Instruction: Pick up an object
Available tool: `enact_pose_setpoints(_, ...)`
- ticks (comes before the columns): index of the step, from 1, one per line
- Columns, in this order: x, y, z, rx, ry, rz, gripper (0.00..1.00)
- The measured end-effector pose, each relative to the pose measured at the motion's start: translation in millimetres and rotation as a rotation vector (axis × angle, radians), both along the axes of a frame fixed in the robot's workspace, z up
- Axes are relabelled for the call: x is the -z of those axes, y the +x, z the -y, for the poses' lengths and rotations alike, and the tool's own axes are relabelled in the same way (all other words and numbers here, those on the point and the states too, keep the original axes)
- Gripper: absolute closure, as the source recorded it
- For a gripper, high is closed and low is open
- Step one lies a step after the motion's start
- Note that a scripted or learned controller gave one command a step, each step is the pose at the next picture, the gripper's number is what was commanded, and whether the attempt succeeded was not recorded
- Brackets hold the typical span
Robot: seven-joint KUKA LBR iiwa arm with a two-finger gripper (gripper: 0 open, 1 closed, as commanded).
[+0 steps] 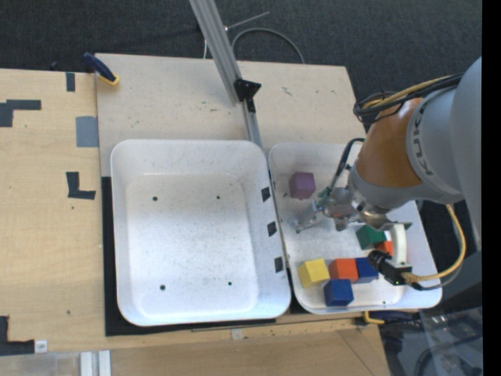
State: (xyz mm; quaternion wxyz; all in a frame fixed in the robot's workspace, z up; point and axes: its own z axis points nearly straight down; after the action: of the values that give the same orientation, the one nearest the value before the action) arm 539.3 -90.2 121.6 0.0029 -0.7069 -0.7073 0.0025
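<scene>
Approach step: pincer (307,220) hovering just below purple cube (302,184), jaw state indiscernible. Next: alignment over cube, descent, closure.

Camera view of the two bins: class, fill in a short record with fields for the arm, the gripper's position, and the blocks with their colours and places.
arm: grey with orange band, reaching in over the right bin
gripper: low over the right bin's middle, below the purple block
purple block: upper part of right bin, alone
yellow block: lower part of right bin
orange block: right of the yellow one
blue blocks: one right of the orange, one nearer the front rim
green block: partly under the wrist
left bin: white
</scene>
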Motion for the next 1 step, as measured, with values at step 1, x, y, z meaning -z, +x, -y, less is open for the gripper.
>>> enact_pose_setpoints(1, -12.4, 1.0, -1.0, -0.002, 0.001, 0.004, 1.00)
